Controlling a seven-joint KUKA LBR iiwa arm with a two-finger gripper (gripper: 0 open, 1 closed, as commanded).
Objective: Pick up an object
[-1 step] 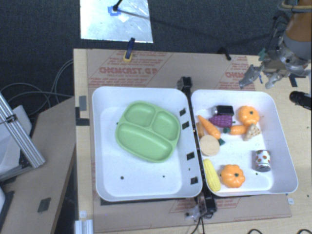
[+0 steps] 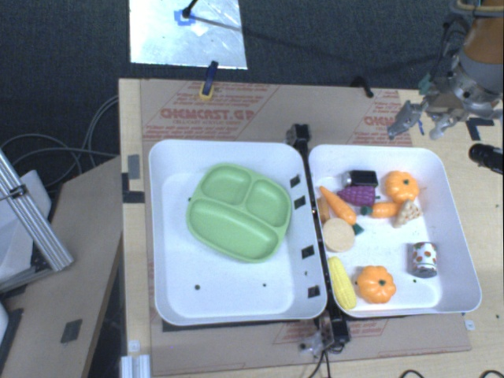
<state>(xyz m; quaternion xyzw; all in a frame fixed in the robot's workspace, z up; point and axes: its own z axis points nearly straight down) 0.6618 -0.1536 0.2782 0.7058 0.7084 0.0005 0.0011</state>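
The arm [image 2: 476, 50] reaches in at the upper right, and its pincer [image 2: 419, 121] hangs above the table [image 2: 236, 109], just beyond the far rim of the right bin [image 2: 457, 235]; its two fingers are spread apart with nothing between them.

The right bin holds the small things: a black block [image 2: 363, 178] at the back, a purple piece [image 2: 358, 195] just in front of it, a carrot [image 2: 337, 205] lying aslant beside that, and a round tan disc [image 2: 340, 235] at the carrot's near end; a pumpkin [image 2: 400, 186] sits toward the back right, with a pale wedge [image 2: 408, 211] touching its near side; a small can [image 2: 424, 259] stands near the right wall; a corn cob [image 2: 341, 282] and a second pumpkin [image 2: 375, 284] lie side by side at the front.

The left bin [image 2: 169, 290] carries a green divided plate [image 2: 239, 211], set at a tilt.
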